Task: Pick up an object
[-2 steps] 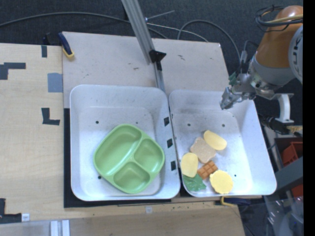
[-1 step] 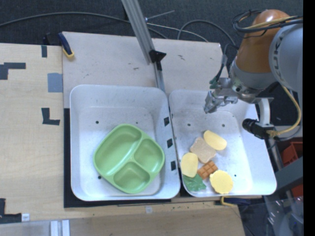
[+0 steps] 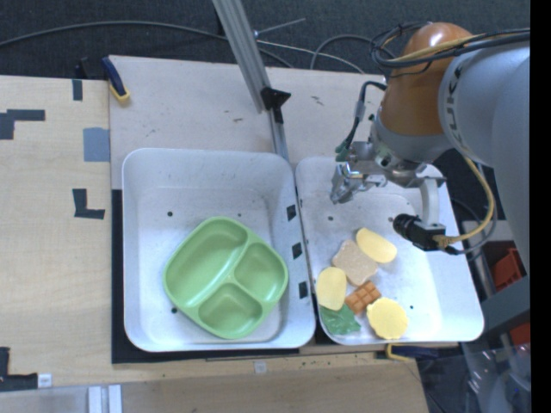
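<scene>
Toy food pieces, the things to be picked from, lie clustered in the near part of the right bin (image 3: 448,312), while the left bin (image 3: 138,231) holds a green divided plate (image 3: 226,276) lying flat toward its near right corner. In the cluster, a tan bread slice (image 3: 354,261) sits in the middle, with a yellow oval piece (image 3: 376,246) overlapping its far right edge. A second yellow piece (image 3: 331,287) touches the bread's near left side, and a round yellow piece (image 3: 387,317) lies nearest the front rim. Between them rest a small orange waffle-like piece (image 3: 363,297) and a green leafy piece (image 3: 341,320), the latter partly tucked under its neighbours, so its shape is hard to read.

Both bins stand side by side on the counter (image 3: 189,101). The arm (image 3: 482,93) is cut off at the right edge. It bends down over the far part of the right bin, its tool (image 3: 343,188) pointing down above bare bin floor, well apart from the food. The tool has nothing in it; its fingers look close together, perhaps slightly parted, though they are too small to be sure.
</scene>
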You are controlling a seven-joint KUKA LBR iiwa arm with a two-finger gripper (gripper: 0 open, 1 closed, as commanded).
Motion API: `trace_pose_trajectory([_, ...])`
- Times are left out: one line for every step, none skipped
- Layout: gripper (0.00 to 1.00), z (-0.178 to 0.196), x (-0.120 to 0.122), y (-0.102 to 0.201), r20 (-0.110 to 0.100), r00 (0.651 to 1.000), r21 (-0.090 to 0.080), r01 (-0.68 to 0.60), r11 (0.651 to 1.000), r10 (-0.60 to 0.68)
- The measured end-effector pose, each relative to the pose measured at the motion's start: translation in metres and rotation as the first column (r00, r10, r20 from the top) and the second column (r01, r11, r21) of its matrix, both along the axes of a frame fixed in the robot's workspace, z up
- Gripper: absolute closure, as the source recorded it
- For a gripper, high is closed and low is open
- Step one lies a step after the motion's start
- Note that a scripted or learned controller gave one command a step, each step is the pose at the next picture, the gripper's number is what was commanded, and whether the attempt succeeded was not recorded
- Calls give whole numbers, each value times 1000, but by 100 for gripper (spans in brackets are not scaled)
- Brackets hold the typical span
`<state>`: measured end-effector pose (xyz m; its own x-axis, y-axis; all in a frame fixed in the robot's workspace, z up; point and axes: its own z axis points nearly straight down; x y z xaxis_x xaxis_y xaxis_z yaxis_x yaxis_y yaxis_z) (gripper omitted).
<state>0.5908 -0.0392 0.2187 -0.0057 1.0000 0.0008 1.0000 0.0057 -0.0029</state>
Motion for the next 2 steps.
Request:
trace_pose_trajectory([100, 13, -5, 54, 3, 1000, 1, -2, 1000, 2])
trace_pose_trajectory([100, 2, -10, 103, -1, 1000, 0, -1, 1000, 1])
